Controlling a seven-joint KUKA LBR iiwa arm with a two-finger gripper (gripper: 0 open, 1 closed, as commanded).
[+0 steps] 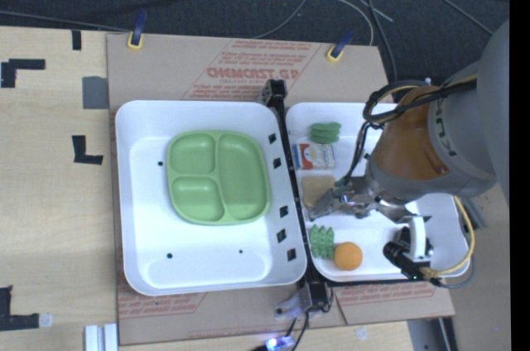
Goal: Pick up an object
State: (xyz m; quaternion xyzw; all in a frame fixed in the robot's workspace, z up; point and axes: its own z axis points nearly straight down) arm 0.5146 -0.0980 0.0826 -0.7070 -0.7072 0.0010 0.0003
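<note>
- The pick is not done yet, I judge: my tool (325, 207) is low in the right bin (447, 242), and I cannot tell its state or if it holds anything.
- The right bin contains an orange ball (349, 256), a green piece (321, 239), a small carton (315, 156) and a green lid (325, 131).
- The left bin (141, 200) carries a green divided tray (219, 177).

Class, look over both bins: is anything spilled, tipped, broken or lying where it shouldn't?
Nothing stands out. The green divided plate lies flat in the left bin; the orange ball and small items sit loose in the right bin, unspilled.
</note>
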